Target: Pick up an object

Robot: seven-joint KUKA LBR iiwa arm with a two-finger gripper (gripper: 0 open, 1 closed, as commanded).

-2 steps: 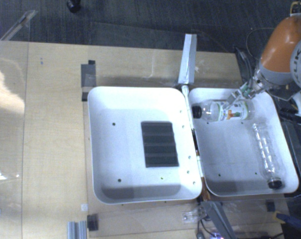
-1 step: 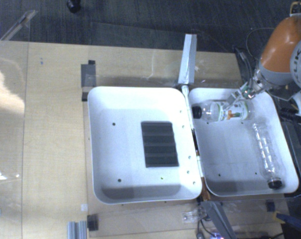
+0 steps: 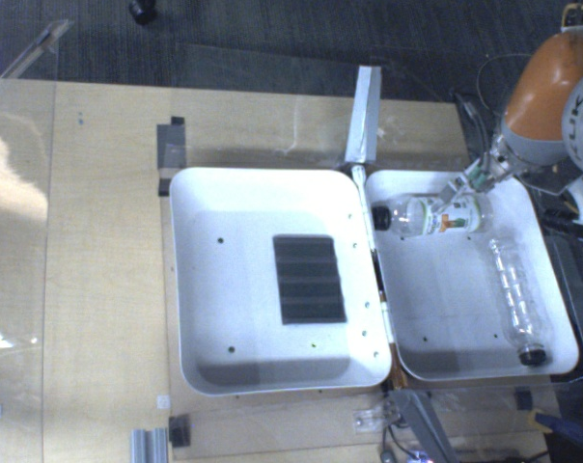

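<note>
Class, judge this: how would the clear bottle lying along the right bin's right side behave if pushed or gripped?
The clear bottle lies on its side, so it would probably roll. It looks see-through and empty, so likely light. Its smooth wall may slip.

Two white bins, left (image 3: 190, 258) and right (image 3: 552, 287), are set side by side, basically touching, on a light wooden bench (image 3: 89, 287).

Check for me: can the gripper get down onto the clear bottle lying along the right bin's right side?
Probably yes. The clear bottle lies alone on the right bin's floor with nothing over it, and the gripper sits at the other bottle just beyond.
</note>
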